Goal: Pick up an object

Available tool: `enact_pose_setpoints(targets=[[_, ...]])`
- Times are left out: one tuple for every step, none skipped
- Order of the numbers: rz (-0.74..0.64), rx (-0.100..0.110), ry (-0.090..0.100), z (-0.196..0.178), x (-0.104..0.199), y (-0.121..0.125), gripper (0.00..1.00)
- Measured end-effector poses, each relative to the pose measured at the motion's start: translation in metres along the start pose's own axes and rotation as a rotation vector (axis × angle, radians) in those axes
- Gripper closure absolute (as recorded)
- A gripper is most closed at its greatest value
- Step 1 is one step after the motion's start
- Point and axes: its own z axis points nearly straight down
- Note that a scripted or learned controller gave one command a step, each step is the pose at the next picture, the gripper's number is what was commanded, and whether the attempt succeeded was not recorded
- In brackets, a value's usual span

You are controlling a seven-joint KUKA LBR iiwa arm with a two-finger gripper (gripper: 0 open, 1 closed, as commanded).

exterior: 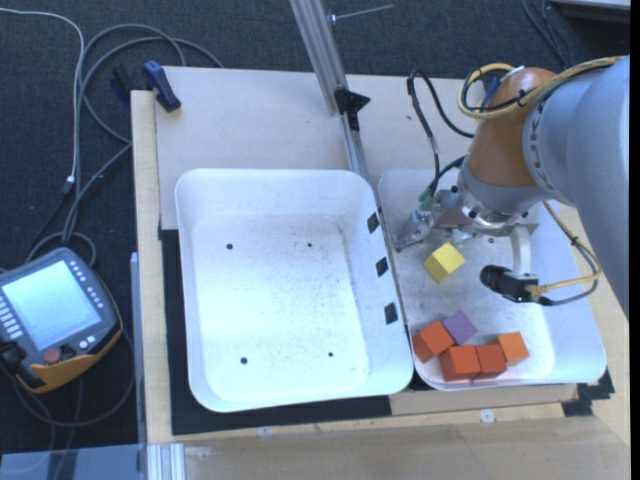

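My gripper (420, 228) hangs over the upper left part of the right bin (575, 353), below the grey arm's orange band (500, 138). A yellow cube (444, 262) lies in that bin just below and to the right of the gripper, apart from it as far as I can see. Along the bin's near edge sit several orange blocks (462, 361) in a cluster, with a purple block (459, 325) touching them on the far side. Nothing is visibly held.
The left bin (200, 193) stands beside the right one, with black tabs along the shared rim (385, 268). A slanted metal pole (318, 43) rises behind the bins. A black part with cables (508, 282) hangs from the arm over the right bin. A teach pendant (50, 313) lies far left.
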Motion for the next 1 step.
enact_pose_setpoints(targets=[[0.004,0.0,-0.002,0.0001,-0.0055,-0.0256,0.0]])
